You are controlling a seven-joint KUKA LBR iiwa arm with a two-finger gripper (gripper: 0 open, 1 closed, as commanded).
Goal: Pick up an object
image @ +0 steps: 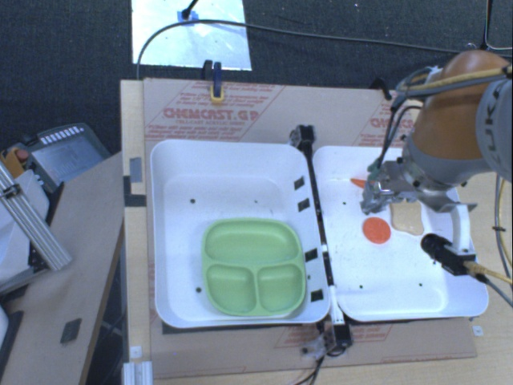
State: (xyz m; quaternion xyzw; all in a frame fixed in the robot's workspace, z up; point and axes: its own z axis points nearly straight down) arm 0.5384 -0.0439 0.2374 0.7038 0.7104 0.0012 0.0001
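Cardboard printed in red covers the bench (pixel 240 107), the lettering legible as "CHEMCAST GP" above the left bin. Nearest the camera, a green three-compartment tray (pixel 254 265) lies in the left white bin (pixel 172 183). Beside it, the right white bin (pixel 401 295) holds an orange round piece (pixel 377 230), a pale tan piece (pixel 406 219) just beside it and a small orange sliver (pixel 357 183) farther back. Over them hangs the gripper (pixel 370 207) of the grey-and-orange arm (pixel 457 119); whether it is apart or together cannot be told. Beyond lies dark carpet with a silvery sheet (pixel 191 22).
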